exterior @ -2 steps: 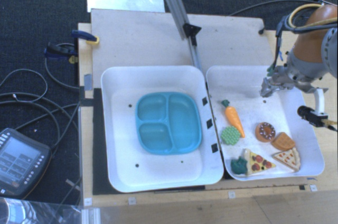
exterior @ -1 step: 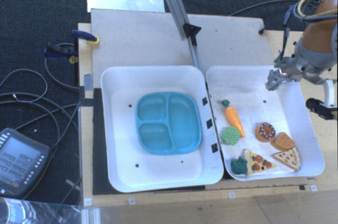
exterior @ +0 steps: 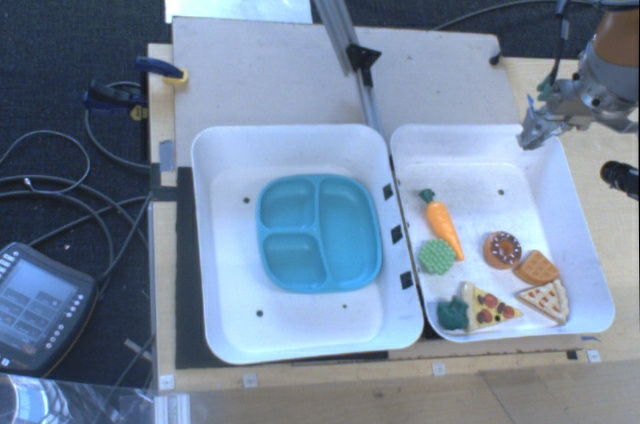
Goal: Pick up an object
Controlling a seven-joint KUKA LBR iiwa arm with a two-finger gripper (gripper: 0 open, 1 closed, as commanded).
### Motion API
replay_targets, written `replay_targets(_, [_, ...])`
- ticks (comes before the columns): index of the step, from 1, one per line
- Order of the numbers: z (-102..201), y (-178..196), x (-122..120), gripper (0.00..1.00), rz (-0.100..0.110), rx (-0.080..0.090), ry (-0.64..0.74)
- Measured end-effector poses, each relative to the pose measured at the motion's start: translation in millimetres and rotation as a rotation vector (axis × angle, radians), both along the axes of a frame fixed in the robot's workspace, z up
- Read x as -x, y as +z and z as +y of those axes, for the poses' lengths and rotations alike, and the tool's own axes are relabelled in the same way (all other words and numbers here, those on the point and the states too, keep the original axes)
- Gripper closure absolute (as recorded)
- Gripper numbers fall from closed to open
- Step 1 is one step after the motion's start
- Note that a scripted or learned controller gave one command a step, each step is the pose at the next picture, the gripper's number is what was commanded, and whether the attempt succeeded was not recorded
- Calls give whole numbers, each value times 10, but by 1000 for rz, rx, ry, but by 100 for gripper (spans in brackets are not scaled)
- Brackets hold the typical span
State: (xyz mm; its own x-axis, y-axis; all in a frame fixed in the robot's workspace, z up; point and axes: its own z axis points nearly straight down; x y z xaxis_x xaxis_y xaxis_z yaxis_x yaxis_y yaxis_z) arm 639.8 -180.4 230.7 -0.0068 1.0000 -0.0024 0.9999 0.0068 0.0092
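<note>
The right bin [exterior: 480, 167] holds several toy foods: an orange carrot [exterior: 442, 226], a green round piece [exterior: 437, 257], a brown donut [exterior: 502, 249], a waffle [exterior: 538, 268], and two pizza slices [exterior: 488, 308] [exterior: 547, 300], with a dark green piece [exterior: 452, 314] beside the first slice. The gripper [exterior: 533, 133] hangs over the bin's far right rim, well apart from all the foods. Nothing shows between its fingers.
The left bin [exterior: 225, 202] holds a blue divided plate [exterior: 320, 233]. A slanted metal pole [exterior: 335, 2] crosses the back of the bench. Clamps [exterior: 135, 87] and cables lie to the left, with a handheld controller [exterior: 38, 304] at the lower left.
</note>
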Motion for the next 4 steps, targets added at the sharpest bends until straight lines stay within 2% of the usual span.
replay_targets(1, [-1, 551, -17, 100, 1, 0, 0])
replay_targets(2, [470, 547, 35, 100, 7, -3, 4])
replay_targets(3, [945, 389, 119, 100, 9, -4, 3])
replay_targets(4, [1436, 268, 366, 100, 11, -4, 3])
